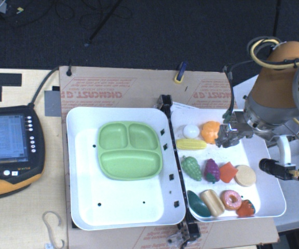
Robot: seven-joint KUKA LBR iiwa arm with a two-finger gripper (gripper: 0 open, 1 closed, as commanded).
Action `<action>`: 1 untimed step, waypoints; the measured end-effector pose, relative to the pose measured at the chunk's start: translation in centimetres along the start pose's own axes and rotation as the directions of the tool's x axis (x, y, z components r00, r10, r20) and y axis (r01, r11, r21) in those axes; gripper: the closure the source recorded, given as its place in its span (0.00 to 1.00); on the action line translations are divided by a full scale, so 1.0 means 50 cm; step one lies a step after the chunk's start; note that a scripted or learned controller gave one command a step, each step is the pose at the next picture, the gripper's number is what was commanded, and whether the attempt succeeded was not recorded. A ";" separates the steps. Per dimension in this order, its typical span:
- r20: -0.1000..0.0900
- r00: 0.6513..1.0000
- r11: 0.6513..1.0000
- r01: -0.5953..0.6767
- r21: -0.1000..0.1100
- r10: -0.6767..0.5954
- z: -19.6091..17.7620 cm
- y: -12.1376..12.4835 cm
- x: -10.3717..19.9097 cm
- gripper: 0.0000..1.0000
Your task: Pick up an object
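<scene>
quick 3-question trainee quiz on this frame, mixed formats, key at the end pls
1. True or false: the green divided plate lies in the same bin as the toy foods.
2. Which item lies nearest the gripper? A) pink donut B) orange C) hot dog
3. Fill in: the purple grapes lie between the green grapes and the red ____.

Key: 1 false; 2 B; 3 pepper
</scene>
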State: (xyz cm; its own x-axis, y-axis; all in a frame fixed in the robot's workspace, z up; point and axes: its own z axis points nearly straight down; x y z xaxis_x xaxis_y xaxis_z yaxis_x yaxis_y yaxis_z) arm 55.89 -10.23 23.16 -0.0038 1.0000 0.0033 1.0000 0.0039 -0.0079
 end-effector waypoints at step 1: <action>0.000 1.000 1.000 0.000 0.002 0.000 0.025 -0.054 0.095 1.00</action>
State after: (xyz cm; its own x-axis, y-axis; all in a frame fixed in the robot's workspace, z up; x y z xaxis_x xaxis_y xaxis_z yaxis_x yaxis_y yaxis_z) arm 53.15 -5.51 21.93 -0.0035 1.0000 0.0032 0.9999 0.0035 -0.0102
